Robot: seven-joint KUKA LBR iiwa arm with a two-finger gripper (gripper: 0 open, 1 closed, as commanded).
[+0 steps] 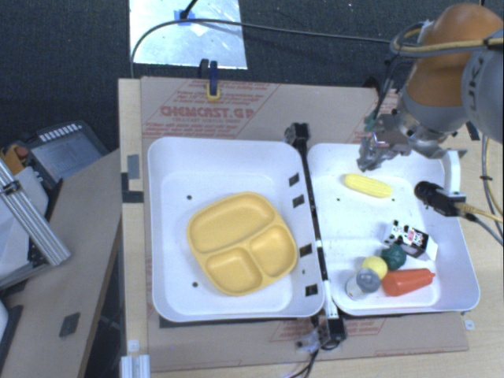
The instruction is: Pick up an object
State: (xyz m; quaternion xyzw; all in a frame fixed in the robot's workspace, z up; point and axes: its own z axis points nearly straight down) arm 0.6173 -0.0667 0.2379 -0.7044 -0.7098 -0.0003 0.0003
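Note:
My gripper (370,161) hangs over the far part of the right bin (339,235), with nothing visibly held. A yellow corn cob (368,185) lies on the bin floor just in front of it, slightly to the right. Near the front right corner sits a cluster: an orange carrot (407,281), a small yellow ball (376,267), a dark green piece (393,256), a grey can (365,282) and a black-and-white box (412,239).
The left bin (169,211) holds a yellow divided plate (240,242). A black divider strip (309,211) runs between the bins. A grey device (59,157) and a metal rail (31,219) sit off the bench at the left.

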